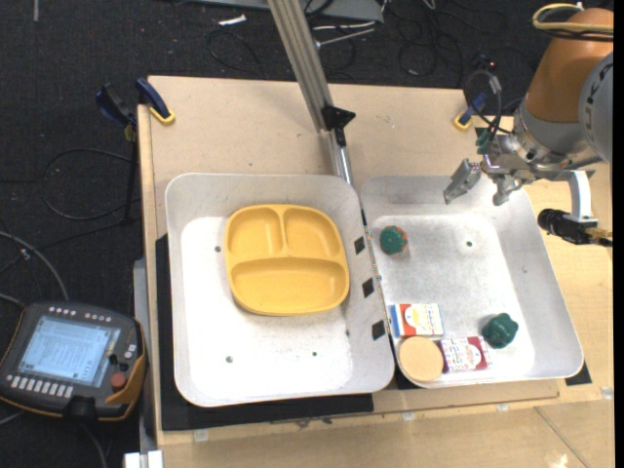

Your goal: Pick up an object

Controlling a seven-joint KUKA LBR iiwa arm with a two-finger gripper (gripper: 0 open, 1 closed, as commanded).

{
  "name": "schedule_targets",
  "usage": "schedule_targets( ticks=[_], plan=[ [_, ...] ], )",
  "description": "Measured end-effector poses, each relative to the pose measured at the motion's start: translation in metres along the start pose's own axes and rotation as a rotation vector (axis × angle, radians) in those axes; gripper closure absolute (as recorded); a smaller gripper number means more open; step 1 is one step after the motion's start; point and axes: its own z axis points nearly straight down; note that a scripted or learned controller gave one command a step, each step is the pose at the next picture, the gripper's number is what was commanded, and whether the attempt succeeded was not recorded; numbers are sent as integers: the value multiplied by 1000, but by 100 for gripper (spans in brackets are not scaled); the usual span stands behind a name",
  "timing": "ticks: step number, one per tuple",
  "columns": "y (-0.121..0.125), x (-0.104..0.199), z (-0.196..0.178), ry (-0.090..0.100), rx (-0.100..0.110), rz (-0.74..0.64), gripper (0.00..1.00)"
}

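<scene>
**Gripper hanging open over the back of the right bin, nothing in it**

Gripper sits over the far edge of the right bin, fingers spread apart with clear space between them and no object caught there. The grey arm with its orange band comes in from the right side of the bench.

Using the right bin as the reference: inside it, near its left wall toward the back, there's a small green-and-orange round thing. Down at the front there's a cluster: a little white carton with orange print, a tan round disc just in front of it and touching, a red-and-white packet right beside the disc, and a dark green lumpy object a bit further toward the bin's right side. All of these are well apart from the gripper and lying on the bin floor.

Just left of the right bin is the second white bin, holding a yellow divided plate. Further left, off the bench, a teach pendant rests on the floor.
</scene>
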Motion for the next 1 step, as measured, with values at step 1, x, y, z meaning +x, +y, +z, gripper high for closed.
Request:
schedule_targets(
  ticks=[1],
  plan=[
    [7, 0, 61, 0, 1, 0, 0]
  ],
)
